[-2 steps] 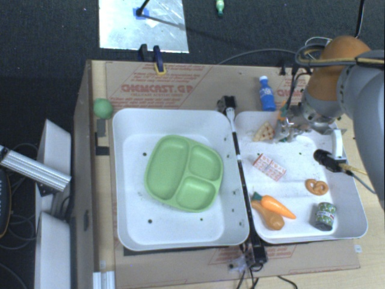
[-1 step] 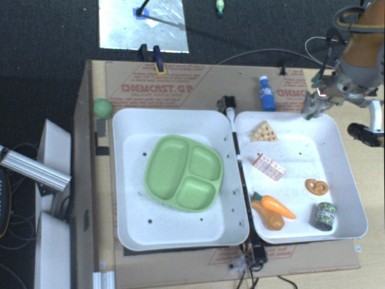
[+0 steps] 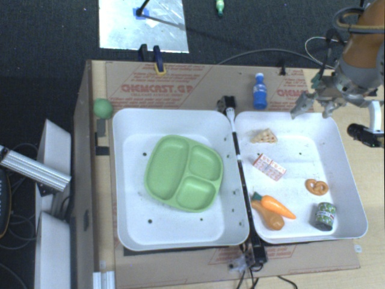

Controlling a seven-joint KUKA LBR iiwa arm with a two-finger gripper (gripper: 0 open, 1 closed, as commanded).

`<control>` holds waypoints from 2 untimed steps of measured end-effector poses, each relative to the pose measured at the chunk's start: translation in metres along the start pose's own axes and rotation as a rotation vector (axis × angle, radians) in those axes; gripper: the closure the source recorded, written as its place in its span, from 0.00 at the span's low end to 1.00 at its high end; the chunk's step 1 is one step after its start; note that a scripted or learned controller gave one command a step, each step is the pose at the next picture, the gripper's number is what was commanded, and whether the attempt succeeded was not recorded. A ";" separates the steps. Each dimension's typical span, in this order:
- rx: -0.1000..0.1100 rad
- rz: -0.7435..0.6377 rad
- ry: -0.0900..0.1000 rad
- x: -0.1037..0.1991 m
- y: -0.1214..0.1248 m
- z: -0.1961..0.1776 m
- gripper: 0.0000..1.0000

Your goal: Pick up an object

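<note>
Objects for picking lay scattered in the right bin [image 3: 349, 161]: a pale triangular wafer-like piece [image 3: 263, 137] near its far edge, a small white-and-red packet [image 3: 269, 167] toward the middle, a pretzel [image 3: 316, 187] nearer the right wall, a toy carrot [image 3: 274, 205] with a green top at the near left, lying against an orange-brown piece [image 3: 269, 219], and a small green can [image 3: 325, 216] in the near right corner. In the left bin [image 3: 132, 131] sat a green divided tray [image 3: 184, 173].

Above the right bin's far right corner hung the gripper [image 3: 318, 105], its two fingers spread apart with nothing between them, well clear of every object. A blue bottle [image 3: 259, 91] stood on the bench just beyond the bins, and a green ball [image 3: 103, 108], possibly perched on a post, sat off the left bin's far left corner.
</note>
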State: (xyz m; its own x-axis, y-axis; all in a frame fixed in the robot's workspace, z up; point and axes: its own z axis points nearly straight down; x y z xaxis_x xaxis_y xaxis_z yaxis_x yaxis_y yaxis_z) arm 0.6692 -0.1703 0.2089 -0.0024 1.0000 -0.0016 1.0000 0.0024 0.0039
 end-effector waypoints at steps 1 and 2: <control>0.004 -0.002 0.002 0.056 -0.001 0.125 0.00; 0.002 0.001 0.001 0.042 -0.020 0.124 0.00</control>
State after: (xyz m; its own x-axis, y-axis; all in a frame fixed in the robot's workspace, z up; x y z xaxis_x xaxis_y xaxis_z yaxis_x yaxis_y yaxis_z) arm 0.6492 -0.1289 0.0847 -0.0016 1.0000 -0.0010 1.0000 0.0016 0.0016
